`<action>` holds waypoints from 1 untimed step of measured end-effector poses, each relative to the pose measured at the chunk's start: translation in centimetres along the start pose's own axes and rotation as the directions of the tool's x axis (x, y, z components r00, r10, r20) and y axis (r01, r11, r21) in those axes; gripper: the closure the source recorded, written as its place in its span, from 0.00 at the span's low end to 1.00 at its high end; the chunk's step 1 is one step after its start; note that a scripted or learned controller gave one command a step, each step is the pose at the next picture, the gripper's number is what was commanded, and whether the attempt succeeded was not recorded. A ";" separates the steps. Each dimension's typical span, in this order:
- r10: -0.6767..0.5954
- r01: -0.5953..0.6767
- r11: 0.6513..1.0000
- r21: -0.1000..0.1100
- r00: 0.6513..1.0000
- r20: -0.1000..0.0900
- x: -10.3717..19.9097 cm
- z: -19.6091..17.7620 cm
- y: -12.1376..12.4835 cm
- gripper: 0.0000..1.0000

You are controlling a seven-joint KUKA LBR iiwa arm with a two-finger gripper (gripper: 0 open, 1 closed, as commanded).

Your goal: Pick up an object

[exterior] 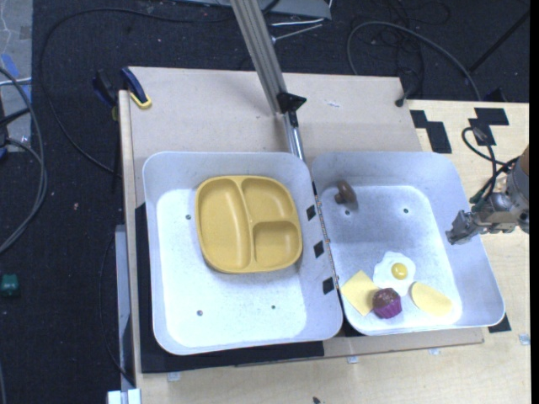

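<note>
In the right bin, near its front, lie a toy fried egg, a yellow cheese slice, a purple lump and a pale yellow oval piece. A small brown piece sits at the bin's back left. My gripper hangs over the right rim of that bin, well right of the egg and apart from every object. Nothing shows between its tips.
The left bin holds a yellow divided plate. A grey metal pole slants down to the gap between the bins. Cables and a blue-yellow clamp lie beyond the bench's back left corner.
</note>
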State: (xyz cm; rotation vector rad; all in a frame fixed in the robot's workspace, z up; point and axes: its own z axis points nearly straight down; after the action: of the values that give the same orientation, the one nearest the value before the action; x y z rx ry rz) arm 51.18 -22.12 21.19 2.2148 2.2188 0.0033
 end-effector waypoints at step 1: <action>0.000 0.000 1.000 0.001 1.000 0.000 0.0 -3.8 0.1 1.00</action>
State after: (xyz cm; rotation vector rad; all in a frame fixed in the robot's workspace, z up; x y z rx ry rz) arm 51.30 -22.16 24.98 2.2149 2.2199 0.0025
